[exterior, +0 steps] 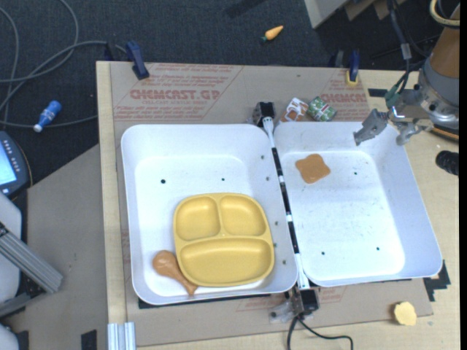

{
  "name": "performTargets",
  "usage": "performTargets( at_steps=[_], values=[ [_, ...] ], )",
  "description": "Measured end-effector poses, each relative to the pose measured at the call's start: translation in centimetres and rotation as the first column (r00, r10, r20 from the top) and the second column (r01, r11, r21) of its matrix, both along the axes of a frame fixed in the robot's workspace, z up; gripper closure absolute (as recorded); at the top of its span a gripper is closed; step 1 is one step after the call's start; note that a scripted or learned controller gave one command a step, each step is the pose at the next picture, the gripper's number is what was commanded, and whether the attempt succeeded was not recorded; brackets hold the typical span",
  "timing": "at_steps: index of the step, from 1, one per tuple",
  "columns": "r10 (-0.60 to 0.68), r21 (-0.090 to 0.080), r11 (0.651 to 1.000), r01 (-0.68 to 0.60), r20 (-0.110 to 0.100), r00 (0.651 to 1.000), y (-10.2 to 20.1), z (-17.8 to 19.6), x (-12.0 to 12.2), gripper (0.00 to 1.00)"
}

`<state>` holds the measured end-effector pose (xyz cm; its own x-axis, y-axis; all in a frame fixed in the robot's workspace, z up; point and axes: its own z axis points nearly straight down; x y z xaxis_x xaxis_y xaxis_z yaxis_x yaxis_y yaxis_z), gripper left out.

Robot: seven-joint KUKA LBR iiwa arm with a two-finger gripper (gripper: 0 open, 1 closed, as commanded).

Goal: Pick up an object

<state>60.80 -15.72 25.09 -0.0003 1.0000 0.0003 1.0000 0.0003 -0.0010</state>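
Note:
A yellow three-compartment plate (221, 239) lies in the left bin (146, 159). A tan drumstick-shaped piece (172, 267) sits at the plate's lower left, partly under its rim. A brown flat cookie-like piece (312, 168) lies in the right bin (394, 217), near its upper left corner. My gripper (387, 126) hangs over the right bin's far right rim, well right of the brown piece. Its fingers are spread, nothing between them.
Small wrapped items (310, 109) lie on the board behind the right bin. A yellow chunk (404, 313) sits off the bin's front right corner. An orange bit (273, 32) and a blue bottle (48, 114) lie on the floor. Blue clamps (136, 58) hold the board.

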Motion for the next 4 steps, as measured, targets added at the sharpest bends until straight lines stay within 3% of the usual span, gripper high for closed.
performTargets(
  at_steps=[1, 2, 3, 4],
  values=[
    [0.004, 0.003, 1.0, -0.004, -0.006, 1.0, 5.3, -8.9, 0.6, 0.0],
    [0.002, 0.002, 1.0, -0.002, -0.006, 1.0, 6.2, -16.4, 1.9, 0.0],
    [0.0, 0.0, 1.0, 0.0, 0.002, 1.0, 6.1, -14.8, 2.0, 1.0],
    [-0.005, 0.001, 1.0, 0.005, -0.004, 1.0, 1.7, -16.7, -0.3, 1.0]
  ],
)
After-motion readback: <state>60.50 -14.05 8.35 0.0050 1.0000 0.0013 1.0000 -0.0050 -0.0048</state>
